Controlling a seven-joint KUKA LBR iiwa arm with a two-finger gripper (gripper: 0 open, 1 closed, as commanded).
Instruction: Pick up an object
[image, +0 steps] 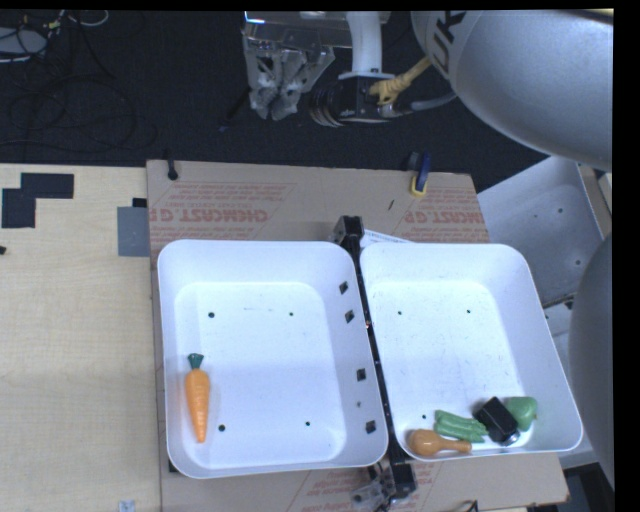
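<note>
The claw (283, 88) hangs high above the far end of the surface, nothing between its fingers (open or closed, can't tell). Nothing picked yet: the carrot (198, 398) lies in the left bin (250, 262), everything remains ahead.

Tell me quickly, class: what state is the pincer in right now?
Pincer: raised above the far edge of the bench, nothing between its fingers; open or closed cannot be told.
</note>
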